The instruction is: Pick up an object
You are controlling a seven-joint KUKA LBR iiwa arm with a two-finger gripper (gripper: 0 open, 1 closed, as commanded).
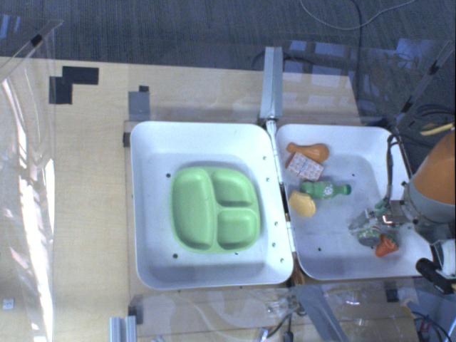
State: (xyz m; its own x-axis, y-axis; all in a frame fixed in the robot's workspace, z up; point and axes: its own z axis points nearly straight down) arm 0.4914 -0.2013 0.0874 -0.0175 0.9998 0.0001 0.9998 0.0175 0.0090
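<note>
The right bin [335, 266] holds several small things. An orange pear-shaped toy [312, 150] lies at its far left, with a pink-and-white checked packet [305, 166] just below it. A green bottle [325, 189] lies on its side near the middle, and a yellow lemon-like piece [303, 204] sits at the left wall. My gripper [366, 224] is low over the right part of this bin's floor. A small red-orange object [386, 246] lies just beside it to the lower right. Nothing shows held in the gripper.
The left bin [149, 191] carries a green divided plate [214, 207] in its middle. A metal divider post [270, 84] stands behind the seam between the bins. The arm's orange band [436, 177] hangs over the right bin's right wall. Cables run behind the bench.
</note>
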